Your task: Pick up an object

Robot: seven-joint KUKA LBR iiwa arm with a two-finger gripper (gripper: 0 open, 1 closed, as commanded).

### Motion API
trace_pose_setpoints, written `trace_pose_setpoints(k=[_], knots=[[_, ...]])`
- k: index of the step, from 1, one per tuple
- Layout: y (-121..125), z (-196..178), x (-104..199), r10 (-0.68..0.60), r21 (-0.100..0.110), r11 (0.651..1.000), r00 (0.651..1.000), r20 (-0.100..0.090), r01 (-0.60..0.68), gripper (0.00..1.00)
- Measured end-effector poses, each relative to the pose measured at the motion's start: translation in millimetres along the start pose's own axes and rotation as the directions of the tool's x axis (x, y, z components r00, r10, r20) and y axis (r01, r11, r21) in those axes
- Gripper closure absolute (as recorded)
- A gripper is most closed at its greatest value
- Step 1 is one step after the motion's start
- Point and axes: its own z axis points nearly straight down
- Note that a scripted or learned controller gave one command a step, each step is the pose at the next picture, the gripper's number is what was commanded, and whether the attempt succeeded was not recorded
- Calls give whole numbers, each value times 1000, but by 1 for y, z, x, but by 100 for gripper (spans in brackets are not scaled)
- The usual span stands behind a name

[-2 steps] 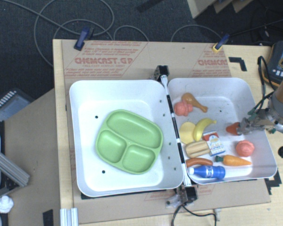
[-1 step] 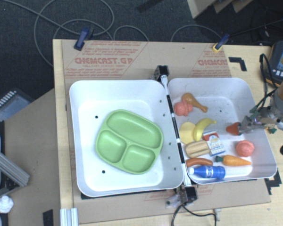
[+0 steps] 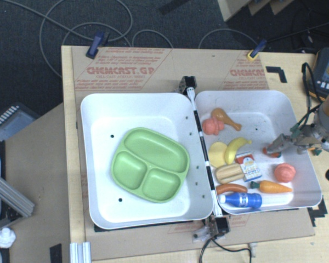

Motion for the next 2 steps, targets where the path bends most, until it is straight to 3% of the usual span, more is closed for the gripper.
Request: trace_pose_setpoints(k=[1, 2], knots=[[43, 61, 9, -3, 12, 1000, 1000, -7, 3, 0], [44, 50, 8, -4, 9, 1000, 1000, -4, 4, 100]])
